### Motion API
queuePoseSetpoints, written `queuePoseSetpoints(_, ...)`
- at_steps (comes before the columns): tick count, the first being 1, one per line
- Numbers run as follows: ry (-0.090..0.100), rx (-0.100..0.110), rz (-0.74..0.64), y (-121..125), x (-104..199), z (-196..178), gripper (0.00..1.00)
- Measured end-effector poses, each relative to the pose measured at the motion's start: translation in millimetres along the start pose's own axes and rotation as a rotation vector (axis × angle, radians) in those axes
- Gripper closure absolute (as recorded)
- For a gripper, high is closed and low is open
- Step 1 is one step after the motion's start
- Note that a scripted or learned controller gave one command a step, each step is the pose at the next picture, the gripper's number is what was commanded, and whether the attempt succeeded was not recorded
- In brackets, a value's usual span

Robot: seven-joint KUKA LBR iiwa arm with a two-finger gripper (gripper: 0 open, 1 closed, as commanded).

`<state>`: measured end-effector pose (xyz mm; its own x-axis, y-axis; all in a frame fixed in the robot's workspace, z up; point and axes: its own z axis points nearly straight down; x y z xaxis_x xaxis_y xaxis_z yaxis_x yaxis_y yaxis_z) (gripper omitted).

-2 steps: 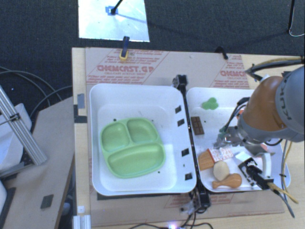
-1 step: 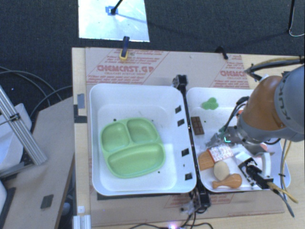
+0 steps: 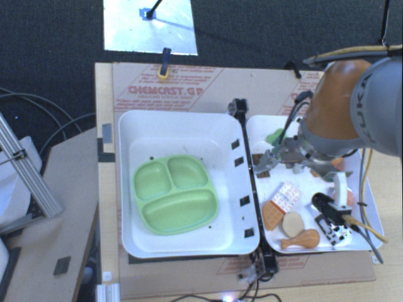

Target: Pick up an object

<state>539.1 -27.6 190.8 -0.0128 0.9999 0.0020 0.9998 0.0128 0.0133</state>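
Over the right bin's (image 3: 364,244) nine-o'clock edge hovers claw (image 3: 263,162), grip state unreadable, presumably poised for cluttered pickings: checked packet (image 3: 288,195), wooden drumstick (image 3: 301,239) toward five o'clock.

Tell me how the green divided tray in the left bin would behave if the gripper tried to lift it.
The green divided tray looks like moulded plastic, so probably stiff and light. It lies flat in the left bin, wide against the gripper, so only a rim pinch seems feasible. Held by one edge, it would likely tilt or slip.
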Motion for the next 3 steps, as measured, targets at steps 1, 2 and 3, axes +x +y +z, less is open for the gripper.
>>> queuePoseSetpoints(1, 0.001, 0.015, 0.003, -54, 66, 5, 0.00)
queuePoseSetpoints(2, 0.000, -0.004, 0.004, 11, 97, -101, 0.00)
queuePoseSetpoints(3, 0.000, 0.022, 0.003, -54, 150, -23, 0.00)
